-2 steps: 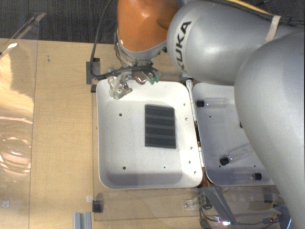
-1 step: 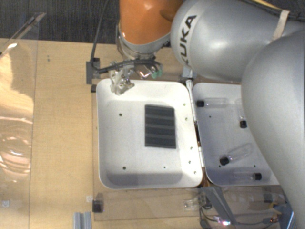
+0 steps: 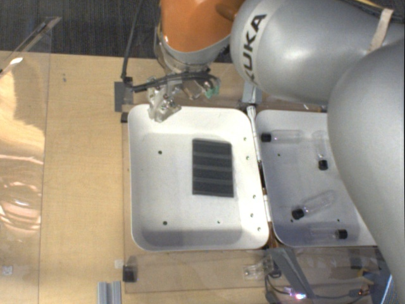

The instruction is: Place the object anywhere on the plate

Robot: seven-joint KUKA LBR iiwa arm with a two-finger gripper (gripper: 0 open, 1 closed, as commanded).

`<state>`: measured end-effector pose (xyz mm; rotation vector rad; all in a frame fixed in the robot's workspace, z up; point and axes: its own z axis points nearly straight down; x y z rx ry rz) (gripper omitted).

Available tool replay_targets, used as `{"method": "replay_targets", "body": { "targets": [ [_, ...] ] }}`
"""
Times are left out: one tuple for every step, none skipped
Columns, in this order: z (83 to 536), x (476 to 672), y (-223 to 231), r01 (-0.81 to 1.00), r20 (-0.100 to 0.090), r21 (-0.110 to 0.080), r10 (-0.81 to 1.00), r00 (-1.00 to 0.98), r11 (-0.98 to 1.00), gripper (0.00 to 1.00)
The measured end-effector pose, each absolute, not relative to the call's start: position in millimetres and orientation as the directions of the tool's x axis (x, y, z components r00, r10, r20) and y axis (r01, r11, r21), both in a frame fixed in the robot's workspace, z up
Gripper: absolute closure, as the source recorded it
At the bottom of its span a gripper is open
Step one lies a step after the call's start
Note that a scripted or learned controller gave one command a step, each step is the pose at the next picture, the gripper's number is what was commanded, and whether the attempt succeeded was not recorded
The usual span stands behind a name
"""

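The grey arm (image 3: 297, 49) fills the upper right and hangs over part of the right bin (image 3: 285, 230), its orange band above the far edge of the left bin (image 3: 145, 189). Both white bins sit side by side on the pale wooden bench (image 3: 76, 170). A dark ribbed rectangle (image 3: 212, 168), which I take to be the plate, lies flat near the middle of the left bin with bare floor all round it. The likeliest object is a clear, bottle-like piece (image 3: 316, 202) lying on its side in the right bin, near the arm's edge and well apart from the plate. It is hard to make out against the white floor. It looks light and rigid, probably smooth plastic, so it may roll or slip, and a grip across its middle seems safest. A few small black bits sit near it. The gripper (image 3: 163, 104) hovers at the far left corner of the left bin, away from both. Whether it is spread or closed, I cannot tell.
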<state>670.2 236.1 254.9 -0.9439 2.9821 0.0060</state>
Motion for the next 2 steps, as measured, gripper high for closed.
{"method": "replay_targets", "body": {
  "targets": [
    [137.3, 669.5, 236.4, -0.395, -0.008, 0.002, -0.395, -0.919, 0.919, 1.0],
    [234.1, 670.5, 236.4, -0.548, -0.015, -0.001, -0.548, -0.837, 0.837, 1.0]
  ]
}}
